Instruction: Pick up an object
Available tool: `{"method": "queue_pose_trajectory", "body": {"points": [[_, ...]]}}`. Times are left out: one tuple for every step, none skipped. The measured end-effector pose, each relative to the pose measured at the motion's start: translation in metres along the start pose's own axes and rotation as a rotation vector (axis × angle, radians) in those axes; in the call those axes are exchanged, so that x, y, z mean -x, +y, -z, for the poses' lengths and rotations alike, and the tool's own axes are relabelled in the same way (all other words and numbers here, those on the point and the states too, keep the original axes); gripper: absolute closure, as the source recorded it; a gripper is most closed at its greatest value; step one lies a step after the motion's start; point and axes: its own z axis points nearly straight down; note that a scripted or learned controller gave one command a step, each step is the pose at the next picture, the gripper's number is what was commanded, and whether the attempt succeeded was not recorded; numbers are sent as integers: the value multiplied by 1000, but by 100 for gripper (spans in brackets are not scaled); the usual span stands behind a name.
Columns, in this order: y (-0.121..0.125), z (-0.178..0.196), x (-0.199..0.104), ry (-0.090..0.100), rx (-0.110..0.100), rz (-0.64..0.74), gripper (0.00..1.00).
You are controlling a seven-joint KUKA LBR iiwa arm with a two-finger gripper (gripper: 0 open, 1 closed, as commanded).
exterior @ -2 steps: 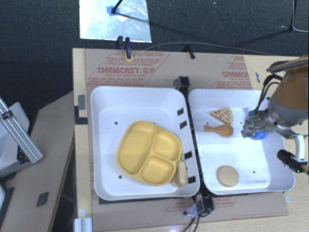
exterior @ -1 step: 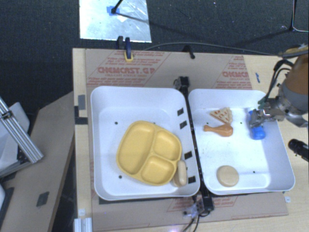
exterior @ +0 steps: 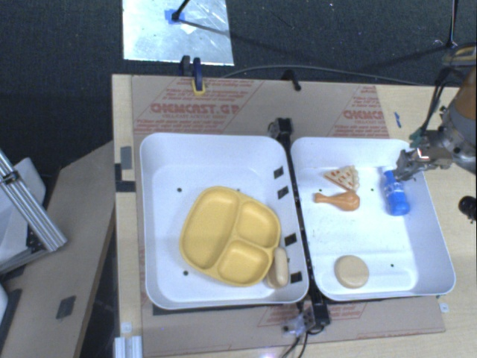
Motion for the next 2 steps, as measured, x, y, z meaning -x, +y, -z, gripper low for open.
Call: {"method": "queue_pose_trajectory", "body": {"points": [[-5,3,-49,2,-4,3,100],[-5,-7,-92,2,-4,2,100]]}}
